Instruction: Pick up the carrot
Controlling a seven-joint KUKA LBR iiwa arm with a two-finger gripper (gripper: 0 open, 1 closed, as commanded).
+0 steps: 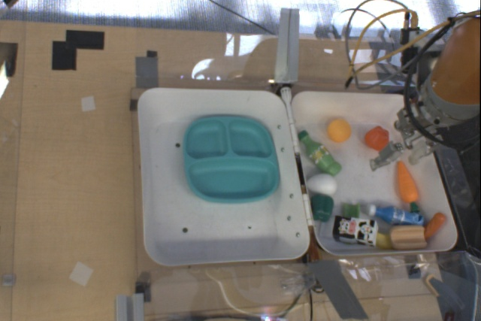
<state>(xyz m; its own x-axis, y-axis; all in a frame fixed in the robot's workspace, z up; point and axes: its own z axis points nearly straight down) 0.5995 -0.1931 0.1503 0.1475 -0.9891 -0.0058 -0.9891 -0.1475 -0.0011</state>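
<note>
The carrot (407, 183) is a short orange cone lying near the right wall of the right bin (353, 107), its length running from far to near. My gripper (403, 155) hangs just past the carrot's far end. It is open, with one grey finger (385, 157) to the left and the other (419, 152) to the right. Nothing sits between the fingers. The arm's orange band (455, 71) rises behind it at the right edge.
An orange ball (339, 131) and a red-orange piece (376, 137) share the right bin with a green bottle (319, 152), a white egg (322, 183), a milk carton (355, 230), a blue bottle (398, 216) and another small orange piece (435, 224). A teal divided plate (231, 158) lies in the left bin.
</note>
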